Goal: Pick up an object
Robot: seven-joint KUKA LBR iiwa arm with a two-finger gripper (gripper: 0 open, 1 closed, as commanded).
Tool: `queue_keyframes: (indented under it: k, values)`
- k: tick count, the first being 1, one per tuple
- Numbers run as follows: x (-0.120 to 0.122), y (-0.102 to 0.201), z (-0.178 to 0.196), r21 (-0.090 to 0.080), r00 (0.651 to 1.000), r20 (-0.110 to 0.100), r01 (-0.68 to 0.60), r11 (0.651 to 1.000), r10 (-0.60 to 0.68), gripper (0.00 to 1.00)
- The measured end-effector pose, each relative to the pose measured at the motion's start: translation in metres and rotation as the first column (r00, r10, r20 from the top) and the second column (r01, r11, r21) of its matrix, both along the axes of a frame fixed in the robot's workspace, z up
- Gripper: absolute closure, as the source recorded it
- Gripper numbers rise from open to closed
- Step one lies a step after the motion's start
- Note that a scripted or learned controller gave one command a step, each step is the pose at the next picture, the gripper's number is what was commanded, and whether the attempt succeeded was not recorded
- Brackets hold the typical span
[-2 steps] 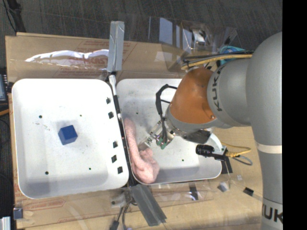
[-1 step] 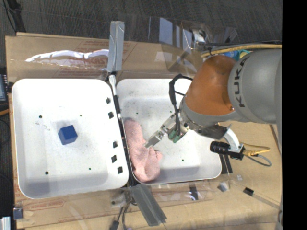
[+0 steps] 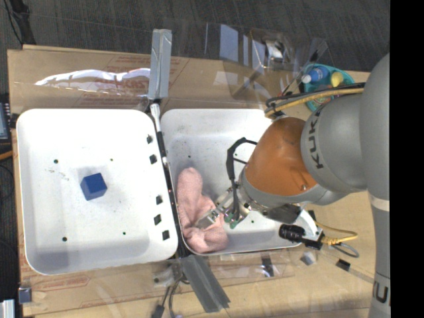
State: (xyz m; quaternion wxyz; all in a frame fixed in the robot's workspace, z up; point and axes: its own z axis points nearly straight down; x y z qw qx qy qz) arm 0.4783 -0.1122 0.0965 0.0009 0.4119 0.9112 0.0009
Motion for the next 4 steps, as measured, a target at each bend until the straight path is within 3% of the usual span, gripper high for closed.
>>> queue_keyframes:
  k: [1, 2, 3, 4]
  values:
    - [0.053, 0.015, -0.002, -0.003, 0.97, 0.001, 0.242, 0.97, -0.242, 0.0]
    - [0.053, 0.017, 0.008, 0.001, 0.971, -0.002, 0.238, 0.971, -0.238, 1.0]
    - [0.053, 0.016, 0.008, 0.0, 0.971, -0.002, 0.238, 0.971, -0.238, 0.0]
    - [0.066, 0.01, -0.003, -0.001, 0.96, -0.001, 0.28, 0.96, -0.28, 0.0]
